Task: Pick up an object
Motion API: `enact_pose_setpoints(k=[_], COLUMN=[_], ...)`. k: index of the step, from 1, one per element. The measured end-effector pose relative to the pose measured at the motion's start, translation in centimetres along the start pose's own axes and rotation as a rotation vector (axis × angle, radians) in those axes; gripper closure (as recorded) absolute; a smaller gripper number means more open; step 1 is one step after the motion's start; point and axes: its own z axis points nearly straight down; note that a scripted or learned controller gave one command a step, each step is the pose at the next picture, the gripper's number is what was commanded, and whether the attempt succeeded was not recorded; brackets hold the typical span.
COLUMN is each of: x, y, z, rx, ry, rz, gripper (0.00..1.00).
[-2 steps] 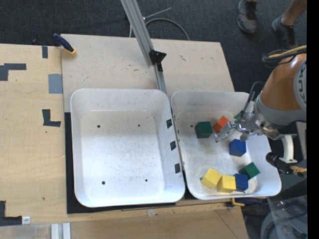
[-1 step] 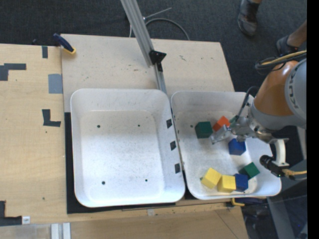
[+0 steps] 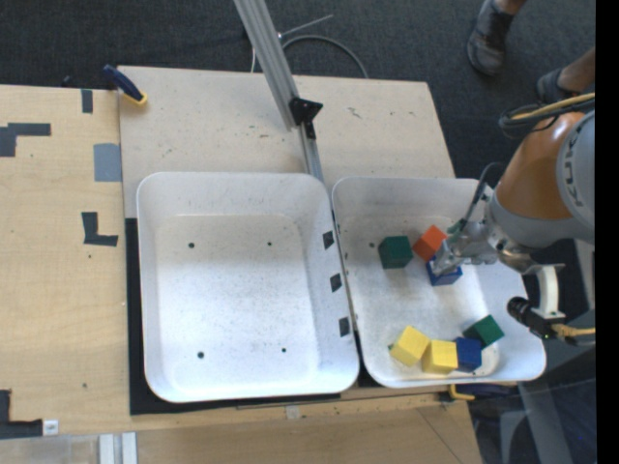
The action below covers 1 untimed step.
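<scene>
My gripper reaches down into the right bin from the right, directly over a small blue block and touching or nearly touching it. An orange cube lies just left of the gripper. A dark green cube sits a little further left. Along the bin's front edge lie two yellow cubes, another blue cube and a green cube. The gripper body hides part of the blue block.
The left bin stands beside the right one, with a raised rim between them. A slanted metal pole rises behind the bins. A person's feet are on the floor at the top right.
</scene>
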Motion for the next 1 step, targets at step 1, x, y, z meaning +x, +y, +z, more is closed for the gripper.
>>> enact_pose_setpoints(k=[1], x=[-0.05], y=[-0.36], z=[-6.18], rx=[0.006], ry=[0.006], rz=[0.0], gripper=[1.0])
